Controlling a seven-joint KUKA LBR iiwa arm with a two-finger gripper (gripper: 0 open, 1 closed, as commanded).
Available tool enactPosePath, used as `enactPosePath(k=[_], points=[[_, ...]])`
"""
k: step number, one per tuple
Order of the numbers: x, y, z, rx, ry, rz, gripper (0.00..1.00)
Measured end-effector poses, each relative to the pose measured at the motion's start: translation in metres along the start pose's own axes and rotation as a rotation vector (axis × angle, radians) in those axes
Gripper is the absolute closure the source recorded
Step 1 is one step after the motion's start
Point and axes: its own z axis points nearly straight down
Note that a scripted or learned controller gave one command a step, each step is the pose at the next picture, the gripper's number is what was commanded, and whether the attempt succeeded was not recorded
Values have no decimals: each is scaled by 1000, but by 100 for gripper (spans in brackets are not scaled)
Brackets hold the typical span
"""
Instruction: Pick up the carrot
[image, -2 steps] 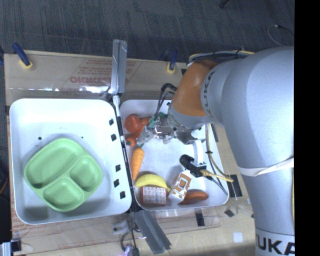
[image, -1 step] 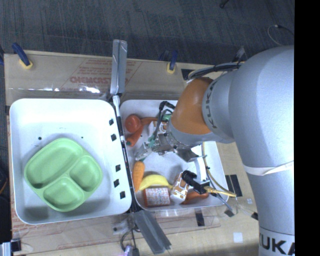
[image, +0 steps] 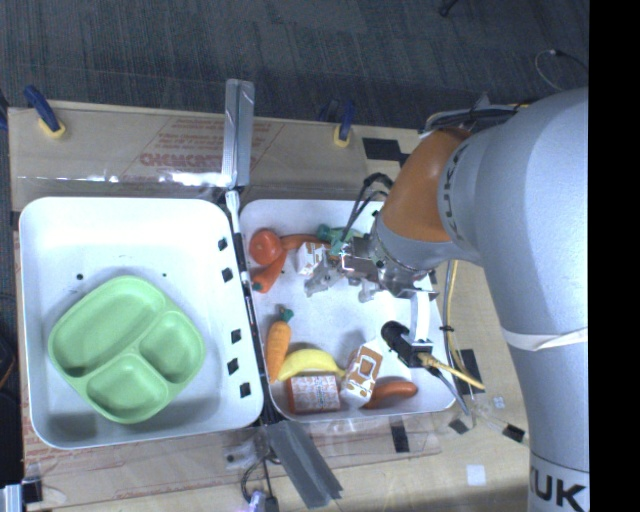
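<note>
A: Where do we stand with the small orange carrot with the green leafy top (image: 277, 347)?

B: We see it lying loose in the right-hand shallow white bin (image: 330, 212), close to that bin's left wall, towards the near-left corner. A yellow banana (image: 308, 362) touches its lower end.

A: And our metal two-finger gripper (image: 322, 268)?

B: It hangs over the far part of the same bin, near a red tomato (image: 264, 245), apart from the carrot. We cannot tell how wide it stands; we see nothing between its fingers.

A: How does the carrot lie?

B: Its long axis runs roughly along the left wall, green top towards the far edge, orange body towards the near edge.

A: Then we should, we judge, close across its width at mid-body, clear of wall and banana.
</note>
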Motion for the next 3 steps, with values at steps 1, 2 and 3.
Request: enactPosePath(k=[1,2,3], points=[[32,-22,39,6,2,346,0],[33,-23,30,10,3,341,100],[71,-89,-91,2,2,372,100]])
